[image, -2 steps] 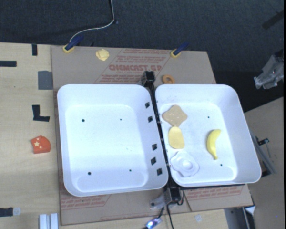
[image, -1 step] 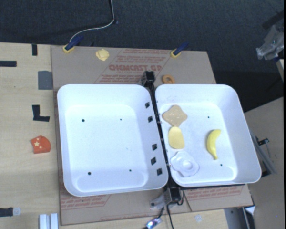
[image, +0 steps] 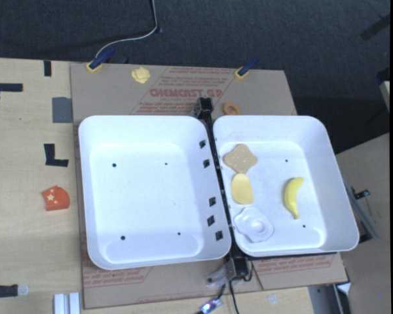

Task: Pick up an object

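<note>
Overhead, two shallow white bins sit side by side on a brown cardboard sheet (image: 183,93), joined along a black clipped seam (image: 213,175)

Left bin (image: 95,175): bare white floor with four small dark dots

Right bin (image: 314,149): four objects
- tan toast-like slice (image: 240,158), at about 10 o'clock in the bin, close to the seam
- pale yellow oval piece (image: 242,189), at 6 o'clock from the toast slice, just beside it
- white lumpy item (image: 253,225), at about 7 o'clock in the bin, near the front wall; exact kind cannot be told
- yellow banana (image: 293,196), at about 4 o'clock in the bin, well apart from the other three, long axis running roughly 12 to 6

Outside the bins:
- small yellow piece (image: 141,75) on the cardboard at 12 o'clock from the left bin
- small orange ring (image: 230,109) just beyond the right bin's far rim
- red-orange block (image: 56,198) on the wooden bench at 9 o'clock from the left bin

Gripper finger state: cannot tell from this view
</note>
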Available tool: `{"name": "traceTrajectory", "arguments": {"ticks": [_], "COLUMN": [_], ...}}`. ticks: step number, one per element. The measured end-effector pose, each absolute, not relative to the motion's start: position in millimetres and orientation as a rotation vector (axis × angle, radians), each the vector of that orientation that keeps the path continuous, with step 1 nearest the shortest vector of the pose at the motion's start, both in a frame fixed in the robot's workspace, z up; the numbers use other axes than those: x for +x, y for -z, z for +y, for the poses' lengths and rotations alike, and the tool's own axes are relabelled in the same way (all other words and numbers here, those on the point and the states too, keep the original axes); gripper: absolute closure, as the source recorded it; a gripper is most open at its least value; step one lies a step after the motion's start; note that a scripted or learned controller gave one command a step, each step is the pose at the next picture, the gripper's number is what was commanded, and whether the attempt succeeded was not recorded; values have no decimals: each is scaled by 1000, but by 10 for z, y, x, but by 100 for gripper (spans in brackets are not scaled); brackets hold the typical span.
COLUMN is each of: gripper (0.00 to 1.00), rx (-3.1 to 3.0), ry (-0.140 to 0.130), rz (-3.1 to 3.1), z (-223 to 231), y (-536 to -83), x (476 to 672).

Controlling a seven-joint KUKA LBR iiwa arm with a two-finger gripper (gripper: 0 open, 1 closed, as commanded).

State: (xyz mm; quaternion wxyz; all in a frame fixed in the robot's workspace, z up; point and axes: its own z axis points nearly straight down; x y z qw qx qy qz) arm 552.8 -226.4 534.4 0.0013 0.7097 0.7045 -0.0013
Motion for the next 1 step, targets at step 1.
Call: {"name": "traceTrajectory", "arguments": {"ticks": [1], "gripper": [100], "rx": [2229], "ry": [13], "rz": [2238], "z": [-1675], "y": [-3724], "x": [5513]}}
